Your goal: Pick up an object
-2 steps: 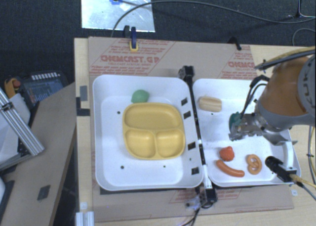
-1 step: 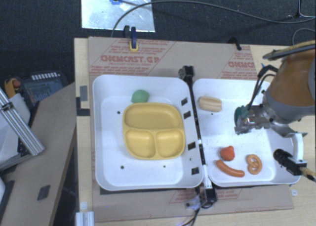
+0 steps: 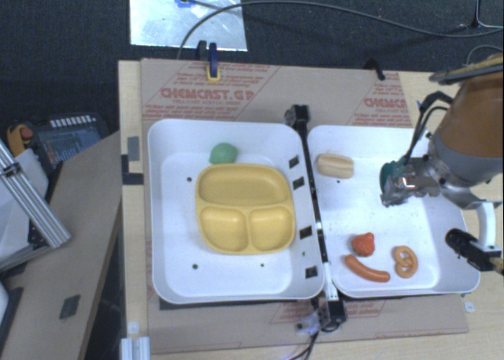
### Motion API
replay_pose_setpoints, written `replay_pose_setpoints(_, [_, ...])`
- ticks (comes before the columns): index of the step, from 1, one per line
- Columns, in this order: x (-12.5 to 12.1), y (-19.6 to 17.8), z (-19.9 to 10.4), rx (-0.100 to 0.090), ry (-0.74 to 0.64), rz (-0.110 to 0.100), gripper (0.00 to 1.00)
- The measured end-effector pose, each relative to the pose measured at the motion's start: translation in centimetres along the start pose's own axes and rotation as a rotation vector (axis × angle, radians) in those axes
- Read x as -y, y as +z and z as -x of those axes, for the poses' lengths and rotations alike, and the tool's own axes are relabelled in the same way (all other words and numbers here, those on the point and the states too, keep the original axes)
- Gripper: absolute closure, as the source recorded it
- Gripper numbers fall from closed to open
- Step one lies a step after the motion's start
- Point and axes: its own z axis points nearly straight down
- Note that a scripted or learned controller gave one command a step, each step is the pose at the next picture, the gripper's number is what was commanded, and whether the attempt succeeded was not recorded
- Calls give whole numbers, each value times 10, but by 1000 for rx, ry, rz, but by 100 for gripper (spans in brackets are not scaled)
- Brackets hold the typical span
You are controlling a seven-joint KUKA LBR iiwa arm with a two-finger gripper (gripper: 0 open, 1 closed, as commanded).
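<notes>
Two bins sit side by side on the bench [image 3: 260,83]; the left bin [image 3: 169,217] holds a tray [image 3: 240,207] near its middle, with a ball [image 3: 224,153] just behind the tray, at its far edge; the right bin [image 3: 346,193] holds a bun [image 3: 335,165] near its far left corner; toward its near side lie a tomato [image 3: 363,243], a sausage [image 3: 367,269] just before it, and a pretzel [image 3: 405,261] to the right of both; the gripper [image 3: 396,183] hangs over the right bin's right half, behind the pretzel and right of the bun; a clamp [image 3: 212,61] sits at the bench's far edge, behind the left bin.
</notes>
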Motion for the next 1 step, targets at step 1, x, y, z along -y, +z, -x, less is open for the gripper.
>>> replay_pose_setpoints(1, [-12,7,-45,-2,-5,-3,100])
